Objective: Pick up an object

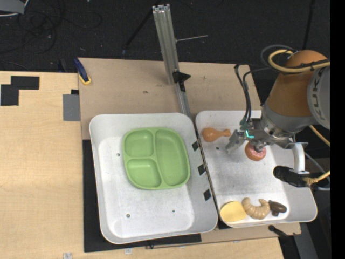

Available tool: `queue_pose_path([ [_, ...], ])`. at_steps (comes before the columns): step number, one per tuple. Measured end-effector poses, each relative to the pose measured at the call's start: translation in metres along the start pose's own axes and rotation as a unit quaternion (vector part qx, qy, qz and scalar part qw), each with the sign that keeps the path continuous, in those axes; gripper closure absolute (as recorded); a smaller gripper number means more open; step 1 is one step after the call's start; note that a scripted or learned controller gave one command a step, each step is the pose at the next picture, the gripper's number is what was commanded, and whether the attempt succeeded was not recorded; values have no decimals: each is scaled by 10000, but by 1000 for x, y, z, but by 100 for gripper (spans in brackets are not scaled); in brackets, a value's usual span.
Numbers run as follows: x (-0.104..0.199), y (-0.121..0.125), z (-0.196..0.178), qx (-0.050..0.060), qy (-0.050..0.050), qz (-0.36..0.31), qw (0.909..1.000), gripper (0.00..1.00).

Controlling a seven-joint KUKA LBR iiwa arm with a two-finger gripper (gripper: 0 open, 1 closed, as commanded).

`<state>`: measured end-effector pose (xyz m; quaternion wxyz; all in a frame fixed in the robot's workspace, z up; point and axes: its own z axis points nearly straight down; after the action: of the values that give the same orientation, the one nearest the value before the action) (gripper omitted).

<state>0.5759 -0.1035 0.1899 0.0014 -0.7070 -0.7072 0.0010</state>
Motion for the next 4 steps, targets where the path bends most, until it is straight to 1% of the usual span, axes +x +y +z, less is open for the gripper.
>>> queue_pose_path([
  [1, 0, 1, -1, -10, -1, -1, 10000, 0],
  [2, -5, 6, 47, 21, 1, 3, 10000, 0],
  [3, -4, 7, 96, -21, 1, -2, 10000, 0],
  [4, -9, 9, 82, -64, -44, 24, 10000, 100],
])
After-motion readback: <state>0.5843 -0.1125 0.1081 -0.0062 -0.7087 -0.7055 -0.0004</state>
